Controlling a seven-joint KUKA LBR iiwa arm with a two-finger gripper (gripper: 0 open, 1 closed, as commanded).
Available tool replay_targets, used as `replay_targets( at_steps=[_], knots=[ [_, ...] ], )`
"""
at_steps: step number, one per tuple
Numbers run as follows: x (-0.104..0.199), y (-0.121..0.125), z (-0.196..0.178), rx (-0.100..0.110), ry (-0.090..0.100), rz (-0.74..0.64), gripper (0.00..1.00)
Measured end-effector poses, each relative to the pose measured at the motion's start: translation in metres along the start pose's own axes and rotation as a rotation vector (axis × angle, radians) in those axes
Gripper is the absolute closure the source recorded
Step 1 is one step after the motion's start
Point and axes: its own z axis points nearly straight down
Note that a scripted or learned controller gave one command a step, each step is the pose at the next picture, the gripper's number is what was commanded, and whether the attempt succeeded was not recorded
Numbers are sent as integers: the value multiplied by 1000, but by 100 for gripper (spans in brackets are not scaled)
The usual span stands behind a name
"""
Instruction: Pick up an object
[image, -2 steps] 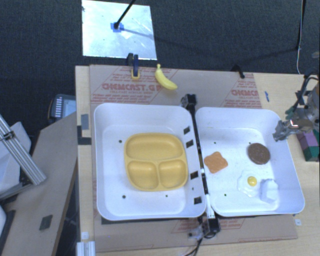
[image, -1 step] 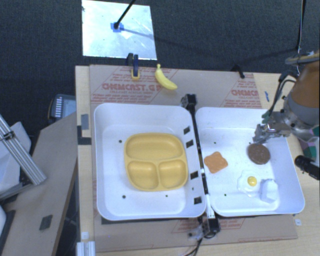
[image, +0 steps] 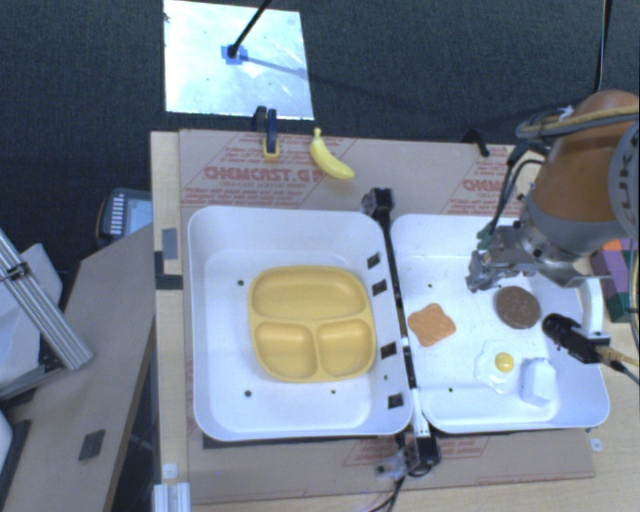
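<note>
Gripper (image: 487, 270) sits over the upper part of the right bin (image: 440, 235); whether it is released or clenched I cannot tell. 4 candidates in that bin: brown patty (image: 518, 307) just beside the gripper, toward the near right; orange toast-like piece (image: 431, 324) farther off, toward the near left; fried egg (image: 499, 362) and a white block (image: 537, 381) near the front wall. Judgement: the patty is the nearest target, needing a short move. Yellow divided tray (image: 305, 322) lies in the left bin (image: 215, 300).
</note>
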Motion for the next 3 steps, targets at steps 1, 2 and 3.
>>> replay_targets(
  at_steps=[1,2,3],
  knots=[
    [46,-2,-7,-1,0,0,100],
    [91,-10,-3,1,-1,3,100],
    [139,-15,6,1,0,1,100]
  ],
)
